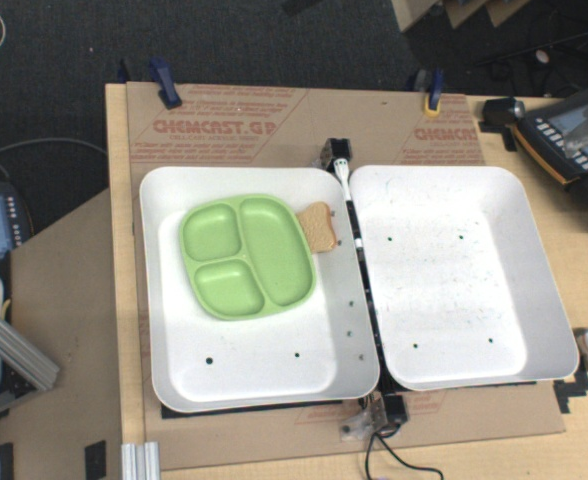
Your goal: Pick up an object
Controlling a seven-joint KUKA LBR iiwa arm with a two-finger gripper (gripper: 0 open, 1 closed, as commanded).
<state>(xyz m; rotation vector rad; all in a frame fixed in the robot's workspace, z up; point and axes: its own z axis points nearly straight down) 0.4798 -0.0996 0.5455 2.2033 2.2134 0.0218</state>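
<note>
Toward nine o'clock on my table [124,268], the left bin [244,368] holds a green divided plate [247,256] with a tan cracker-like piece [318,227] touching its three o'clock rim. At three o'clock I see the right bin [464,278]; I cannot tell the pincer's state.

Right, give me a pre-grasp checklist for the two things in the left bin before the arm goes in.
1. Targets present: a light green divided plastic plate and a small tan flat slab, like a slice of bread, lie in the left white bin: ok.
2. Slab free of neighbours: its left edge touches or overlaps the plate rim: not ok.
3. Room on the slab's other side: it sits close to the bin's right wall: not ok.
4. Plate flat and upright, compartments facing up: ok.
5. Drop-off space: the right white bin shows bare floor: ok.
6. Whether the slab is soft or rigid: cannot tell.
</note>
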